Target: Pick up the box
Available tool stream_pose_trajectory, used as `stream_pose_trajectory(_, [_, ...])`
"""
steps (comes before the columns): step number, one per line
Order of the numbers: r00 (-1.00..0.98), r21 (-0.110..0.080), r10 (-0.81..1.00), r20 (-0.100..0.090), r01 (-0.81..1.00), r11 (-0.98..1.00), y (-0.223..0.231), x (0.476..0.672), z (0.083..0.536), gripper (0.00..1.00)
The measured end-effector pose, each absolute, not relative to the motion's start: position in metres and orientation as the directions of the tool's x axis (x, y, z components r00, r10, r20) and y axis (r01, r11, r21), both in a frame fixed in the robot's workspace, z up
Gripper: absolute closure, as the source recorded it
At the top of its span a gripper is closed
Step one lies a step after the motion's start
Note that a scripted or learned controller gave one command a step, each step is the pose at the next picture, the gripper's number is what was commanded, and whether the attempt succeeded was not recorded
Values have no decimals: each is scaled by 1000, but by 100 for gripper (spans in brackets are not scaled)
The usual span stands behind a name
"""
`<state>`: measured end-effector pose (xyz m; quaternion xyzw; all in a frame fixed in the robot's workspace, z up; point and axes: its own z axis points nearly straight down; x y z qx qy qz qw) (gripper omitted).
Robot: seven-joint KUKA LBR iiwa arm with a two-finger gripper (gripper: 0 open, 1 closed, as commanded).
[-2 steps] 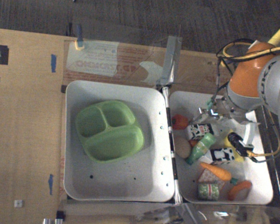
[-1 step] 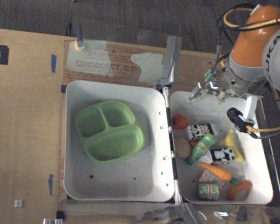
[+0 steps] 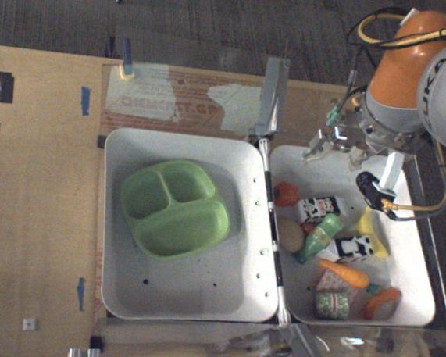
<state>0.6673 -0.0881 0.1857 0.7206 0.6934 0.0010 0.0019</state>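
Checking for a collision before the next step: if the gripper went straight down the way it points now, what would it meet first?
Probably the bare white floor at the far end of the right white bin. The two-finger gripper hangs above that corner, apart from the black-and-white patterned box nearer the camera. Depth is hard to judge from this slanted view.

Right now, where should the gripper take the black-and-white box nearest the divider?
Probably straight down, across its short sides. The box lies flat in the right bin. The green bottle crowds its lower edge and a red thing sits off its left end, so a steep top approach looks safest.
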Motion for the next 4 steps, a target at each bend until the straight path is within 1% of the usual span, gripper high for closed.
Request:
stream_pose_trajectory(1, [-290, 5, 957, -4, 957, 290, -134, 668, 218, 0])
stream_pose_trajectory(2, [-231, 5, 973, -3, 973, 231, -127, 668, 311, 0])
stream_pose_trajectory(3, [-104, 0, 995, 0, 995, 104, -129, 667, 168, 0])
stream_pose_trajectory(4, [49, 19, 999, -1, 999, -49, -115, 594, 118, 0])
